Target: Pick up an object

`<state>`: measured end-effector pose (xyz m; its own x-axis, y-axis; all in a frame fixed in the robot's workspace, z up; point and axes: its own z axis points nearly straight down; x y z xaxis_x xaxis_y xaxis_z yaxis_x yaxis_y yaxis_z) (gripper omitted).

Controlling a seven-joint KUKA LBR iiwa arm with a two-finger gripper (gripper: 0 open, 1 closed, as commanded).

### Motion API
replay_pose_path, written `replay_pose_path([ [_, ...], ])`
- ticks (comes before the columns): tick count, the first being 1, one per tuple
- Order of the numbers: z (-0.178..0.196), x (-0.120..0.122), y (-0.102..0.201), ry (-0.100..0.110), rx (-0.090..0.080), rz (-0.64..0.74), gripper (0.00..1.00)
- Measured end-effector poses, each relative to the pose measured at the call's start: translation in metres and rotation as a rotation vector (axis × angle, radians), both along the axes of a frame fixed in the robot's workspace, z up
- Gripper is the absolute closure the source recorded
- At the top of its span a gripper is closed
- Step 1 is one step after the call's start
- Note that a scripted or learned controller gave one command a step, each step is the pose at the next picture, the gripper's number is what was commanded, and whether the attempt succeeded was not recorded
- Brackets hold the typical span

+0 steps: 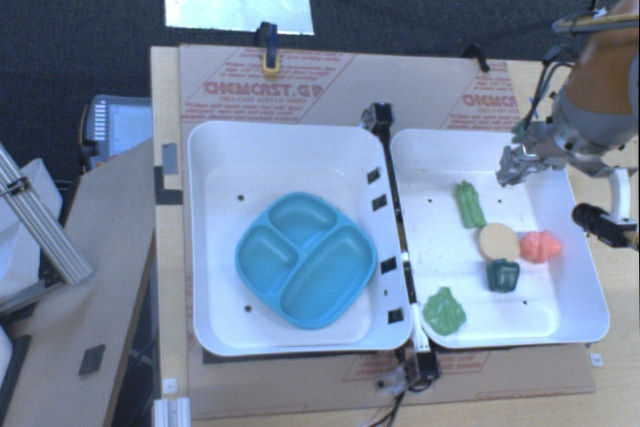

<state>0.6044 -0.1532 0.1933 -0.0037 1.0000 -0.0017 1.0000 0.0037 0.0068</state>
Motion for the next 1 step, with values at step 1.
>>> replay_pose_path([
  [1, 0.0481, 0.0017, -0.0003, 0.000, 0.000, 0.001, 1.00],
])
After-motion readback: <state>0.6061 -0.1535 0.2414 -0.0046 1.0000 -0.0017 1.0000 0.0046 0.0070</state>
